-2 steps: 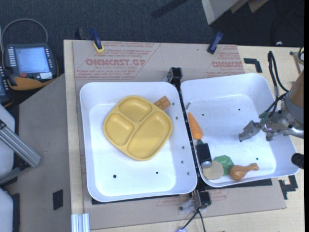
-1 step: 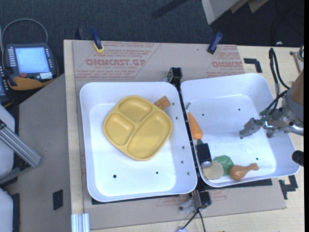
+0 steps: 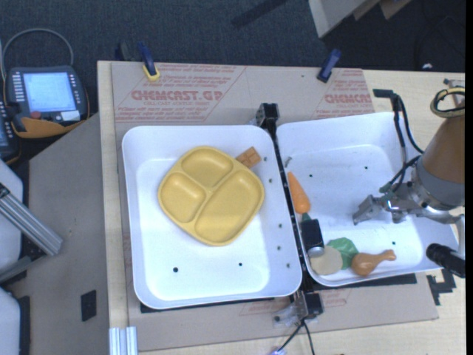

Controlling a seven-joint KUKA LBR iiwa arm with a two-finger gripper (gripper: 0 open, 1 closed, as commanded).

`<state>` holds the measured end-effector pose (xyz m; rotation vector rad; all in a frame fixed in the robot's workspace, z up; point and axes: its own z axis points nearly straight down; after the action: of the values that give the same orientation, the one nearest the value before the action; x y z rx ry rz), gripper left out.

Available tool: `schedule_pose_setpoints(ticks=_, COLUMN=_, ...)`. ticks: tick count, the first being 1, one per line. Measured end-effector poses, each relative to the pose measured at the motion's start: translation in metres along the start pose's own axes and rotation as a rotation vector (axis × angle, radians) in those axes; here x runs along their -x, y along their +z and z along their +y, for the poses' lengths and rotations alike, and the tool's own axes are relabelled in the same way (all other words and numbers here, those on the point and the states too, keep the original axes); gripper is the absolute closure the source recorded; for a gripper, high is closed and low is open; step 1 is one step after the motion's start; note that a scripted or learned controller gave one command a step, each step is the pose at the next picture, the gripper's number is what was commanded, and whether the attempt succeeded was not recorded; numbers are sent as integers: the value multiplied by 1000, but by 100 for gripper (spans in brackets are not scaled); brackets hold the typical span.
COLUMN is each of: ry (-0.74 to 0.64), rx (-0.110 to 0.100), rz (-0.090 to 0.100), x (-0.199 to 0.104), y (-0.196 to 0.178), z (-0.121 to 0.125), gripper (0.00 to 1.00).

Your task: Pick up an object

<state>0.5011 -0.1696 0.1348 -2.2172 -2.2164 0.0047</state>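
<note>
My gripper hangs over the middle right of the right bin, its fingers open and nothing between them. Below and left of it, along the bin's front edge, lie a brown toy drumstick, a green piece and a beige round piece. An orange carrot lies by the bin's left wall, with a small black block just in front of it. None of these touch the gripper.
The left bin holds a yellow divided plate, and a small brown object peeks from behind its far right edge. A black cable runs over the right bin's far right corner.
</note>
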Motion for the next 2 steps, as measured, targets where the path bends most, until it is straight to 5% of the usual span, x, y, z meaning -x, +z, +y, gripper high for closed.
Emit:
schedule_pose_setpoints(ticks=1, ry=3, rx=6, rz=-2, x=2, y=48, z=1, gripper=0)
schedule_pose_setpoints(ticks=2, ry=0, rx=21, rz=-3, x=0, y=32, z=6, gripper=100)
